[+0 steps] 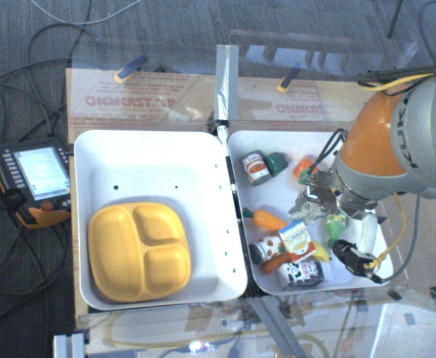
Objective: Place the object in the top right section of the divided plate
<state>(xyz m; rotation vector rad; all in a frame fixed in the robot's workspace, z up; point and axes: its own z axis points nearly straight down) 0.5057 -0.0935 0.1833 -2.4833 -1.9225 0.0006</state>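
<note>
A yellow divided plate lies in the left bin, toward its front left. It has one large section on the left and two smaller sections on the right. My gripper hangs low over the right bin, among the toys. It is just above a small blue and yellow carton and to the right of an orange carrot. The wrist hides what lies directly beneath it.
The right bin also holds a red-labelled jar, a green piece, an orange piece, a dark bottle, a black and white can and a green item. A pendant lies left of the bench.
</note>
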